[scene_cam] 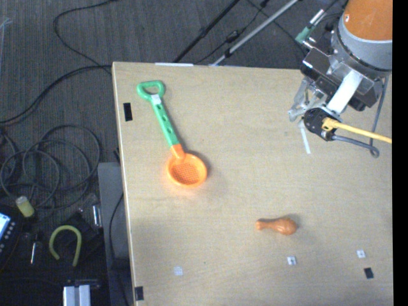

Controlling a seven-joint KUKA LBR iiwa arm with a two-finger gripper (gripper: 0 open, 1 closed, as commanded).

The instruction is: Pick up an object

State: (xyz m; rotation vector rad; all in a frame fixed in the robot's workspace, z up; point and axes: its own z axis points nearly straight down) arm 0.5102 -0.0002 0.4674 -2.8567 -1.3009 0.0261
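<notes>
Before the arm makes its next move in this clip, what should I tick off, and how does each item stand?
1. Things to pick lie on the bench: ok, a green-handled orange scoop and a small orange toy.
2. The two are apart: ok, bare bench between them.
3. Gripper above one of them: not ok, it is near the bench's far right corner, away from both.
4. Gripper open: cannot tell.
5. Way from gripper to toy free: ok, nothing lies between.
</notes>
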